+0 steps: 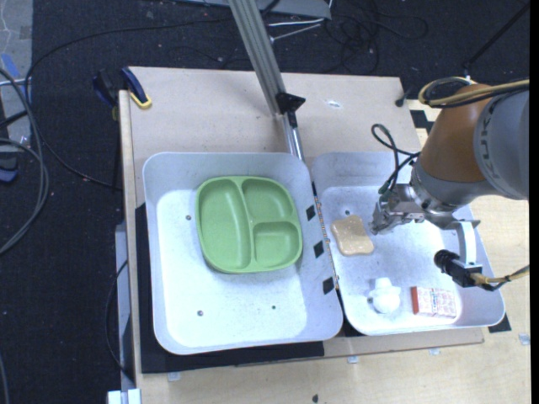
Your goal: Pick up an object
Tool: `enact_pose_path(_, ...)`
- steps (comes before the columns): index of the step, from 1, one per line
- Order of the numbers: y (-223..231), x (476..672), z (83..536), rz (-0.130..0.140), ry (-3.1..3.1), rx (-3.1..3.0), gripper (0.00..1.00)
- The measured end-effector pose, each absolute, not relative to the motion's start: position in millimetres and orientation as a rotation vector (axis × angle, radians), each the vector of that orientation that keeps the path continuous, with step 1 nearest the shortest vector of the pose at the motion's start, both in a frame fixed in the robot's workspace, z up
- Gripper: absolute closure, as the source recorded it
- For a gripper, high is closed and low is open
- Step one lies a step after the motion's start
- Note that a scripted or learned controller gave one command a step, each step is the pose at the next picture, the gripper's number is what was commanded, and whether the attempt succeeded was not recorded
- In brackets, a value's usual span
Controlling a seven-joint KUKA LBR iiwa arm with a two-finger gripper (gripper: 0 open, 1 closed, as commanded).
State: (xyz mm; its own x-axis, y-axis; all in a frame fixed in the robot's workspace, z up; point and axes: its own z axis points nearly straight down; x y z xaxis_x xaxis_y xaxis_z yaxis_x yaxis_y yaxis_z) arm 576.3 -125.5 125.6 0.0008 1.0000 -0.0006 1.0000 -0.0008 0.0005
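Note:
In the right bin (pixel 362 188) lie a tan, bread-like slab (pixel 352 236), a small white object (pixel 385 296) and a red-and-white packet (pixel 434 302). My gripper (pixel 381 221) hangs low over the right bin, just right of the tan slab and close to its edge. The wrist hides the fingers. Nothing shows between them.
The left bin (pixel 168 251) holds a green divided plate (pixel 250 224). A grey metal pole (pixel 261 49) slants down from the top to the seam between the bins. Cables run along the arm and beside the bench. The orange-banded arm (pixel 459 154) covers the right bin's far right part.

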Motion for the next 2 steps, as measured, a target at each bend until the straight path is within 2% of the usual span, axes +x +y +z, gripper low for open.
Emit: enact_pose_path(2, -128, 579.3, 242, 0.005, 2.220, 2.215, 1.00)
